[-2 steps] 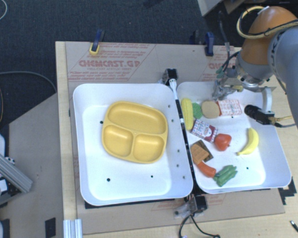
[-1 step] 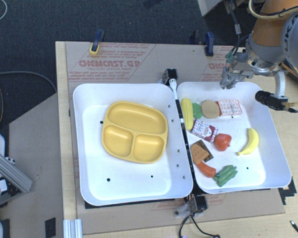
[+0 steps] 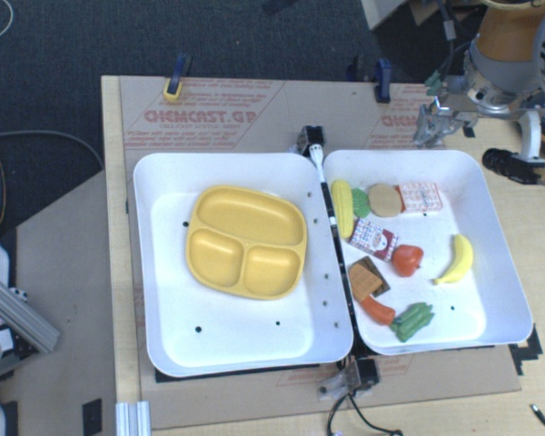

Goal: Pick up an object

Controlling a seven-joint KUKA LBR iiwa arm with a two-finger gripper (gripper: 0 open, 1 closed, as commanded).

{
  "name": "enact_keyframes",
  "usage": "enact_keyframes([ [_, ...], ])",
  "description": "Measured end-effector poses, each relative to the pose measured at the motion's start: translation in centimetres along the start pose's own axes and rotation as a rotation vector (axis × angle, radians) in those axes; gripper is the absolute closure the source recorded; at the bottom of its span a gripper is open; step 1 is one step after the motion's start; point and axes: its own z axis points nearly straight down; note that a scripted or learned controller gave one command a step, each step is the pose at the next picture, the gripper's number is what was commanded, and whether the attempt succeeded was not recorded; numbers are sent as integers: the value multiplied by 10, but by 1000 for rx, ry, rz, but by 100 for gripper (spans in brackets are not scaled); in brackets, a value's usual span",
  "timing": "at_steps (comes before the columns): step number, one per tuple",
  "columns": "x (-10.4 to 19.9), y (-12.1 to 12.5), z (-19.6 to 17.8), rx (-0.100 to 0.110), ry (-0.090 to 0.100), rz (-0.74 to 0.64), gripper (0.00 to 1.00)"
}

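**Nothing lifted yet: the arm sat above the bin, the pieces all lay inside**

At the upper right of the frame the arm (image 3: 513, 25) hung over the far edge of the bench, its gripper (image 3: 433, 123) just beyond the upper rim of the right bin (image 3: 504, 271). Whether the pincer was spread or pressed together could not be told at that size and angle; nothing was seen between its tips.

All the candidate pieces lay in the right bin, right of centre in the frame. A corn cob (image 3: 342, 207) stood along the bin's left wall, with a round bun (image 3: 385, 200) and a pink-checked packet (image 3: 421, 196) beside it toward the upper middle. Below them were a small red-and-white carton (image 3: 372, 237), a tomato (image 3: 407, 259), a brown waffle piece (image 3: 367, 280), a carrot (image 3: 376, 310) and a green bean pod (image 3: 411, 320). A banana (image 3: 458, 260) lay apart at the right.

The left bin (image 3: 154, 271), left of centre, held a yellow divided plate (image 3: 246, 242).

Judged from this, the pick was at its start: the gripper was above and outside the bin, so choosing a piece, descending, closing and lifting all remained
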Motion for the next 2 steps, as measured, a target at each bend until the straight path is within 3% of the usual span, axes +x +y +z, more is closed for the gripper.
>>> enact_keyframes([
  [1,47,-20,-4,10,4,-4,100],
  [2,44,-27,10,12,2,1,100],
])
